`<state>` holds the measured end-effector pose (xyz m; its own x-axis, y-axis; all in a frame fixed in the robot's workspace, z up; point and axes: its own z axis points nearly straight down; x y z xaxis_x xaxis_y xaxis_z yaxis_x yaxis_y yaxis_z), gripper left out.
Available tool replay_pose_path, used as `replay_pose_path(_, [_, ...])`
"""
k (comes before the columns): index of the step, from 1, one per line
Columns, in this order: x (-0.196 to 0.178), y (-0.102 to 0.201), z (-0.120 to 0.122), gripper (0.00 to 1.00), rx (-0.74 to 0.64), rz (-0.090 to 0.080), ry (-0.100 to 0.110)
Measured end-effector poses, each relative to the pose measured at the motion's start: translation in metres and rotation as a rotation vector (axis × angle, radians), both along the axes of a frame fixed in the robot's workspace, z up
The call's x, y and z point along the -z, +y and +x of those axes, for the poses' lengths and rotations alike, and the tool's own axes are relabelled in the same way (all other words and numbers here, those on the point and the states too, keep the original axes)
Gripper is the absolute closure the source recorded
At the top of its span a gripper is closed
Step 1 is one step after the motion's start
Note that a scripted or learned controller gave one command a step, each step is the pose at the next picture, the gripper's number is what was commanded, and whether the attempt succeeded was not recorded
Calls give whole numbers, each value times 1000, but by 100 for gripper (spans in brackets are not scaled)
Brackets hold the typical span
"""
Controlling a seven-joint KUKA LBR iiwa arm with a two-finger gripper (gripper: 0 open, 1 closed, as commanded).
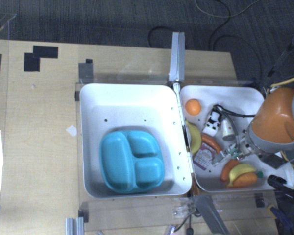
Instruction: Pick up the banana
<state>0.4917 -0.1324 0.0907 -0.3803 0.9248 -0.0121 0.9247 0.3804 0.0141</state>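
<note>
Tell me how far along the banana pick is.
Done: the arm has reached into the right bin, with the hand low among the items. In hand: nothing visibly gripped. Left: the banana lies against the bin's left wall, ungrasped and unlifted.

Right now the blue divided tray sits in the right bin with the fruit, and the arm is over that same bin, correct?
Not quite. The camera view shows the blue divided tray in the left bin, apart from the fruit. The fruit, such as the orange, lies in the right bin, and the arm is over that bin.
</note>
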Motion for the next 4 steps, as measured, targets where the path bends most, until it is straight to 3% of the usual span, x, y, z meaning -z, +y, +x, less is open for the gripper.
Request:
replay_pose_path(1, [1,-75,11,0,-217,-3,3])
replay_pose_path(2, [-23,-73,-2,0,-246,1,9])
replay_pose_path(3, [1,-73,0,0,-449,-5,5])
replay_pose_path(4, [-11,-72,3,100,-448,-5,-1])
